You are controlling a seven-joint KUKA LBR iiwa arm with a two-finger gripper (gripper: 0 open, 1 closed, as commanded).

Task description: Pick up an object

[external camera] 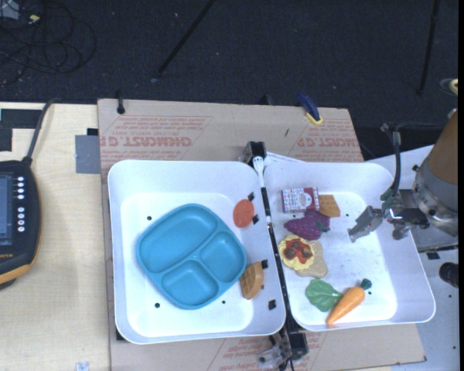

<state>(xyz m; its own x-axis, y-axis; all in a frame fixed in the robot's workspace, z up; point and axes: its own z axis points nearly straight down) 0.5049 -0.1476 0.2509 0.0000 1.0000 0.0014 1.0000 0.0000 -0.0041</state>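
A: Where was the gripper (365, 224) at that pt?

B: Over the right bin (406, 304), right-middle, above bare floor. Looked released, nothing btwn the fingers.

A: And the pickable stuff?

B: All in the right bin's left and near parts. Red-white carton (297, 200) far-left w/ a cracker (329, 205) touching its right side. Purple grapes (308, 225) just near of those. Pizza slice (301, 255) nearer again. Green leaf (320, 294) and carrot (348, 303) touching each other at the near end.

A: Closest target?

B: Grapes, I'd say, just left of the gripper. Carton sat right beside them tho, so crowding was a risk.

A: How to do it well?

B: My read: shift left, centre over the grapes, line the fingers up so they straddle the narrow way, drop straight. Lumpy shape could've slipped, so close low. Carrot was a cleaner alt — long, thin — but the leaf touched it.

A: Left bin (131, 300)?

B: Blue tray (190, 255), orange ball (243, 213) at the far-right, a brown piece (252, 280) at the near-right. Well apart from the gripper; not worth the trip imo.
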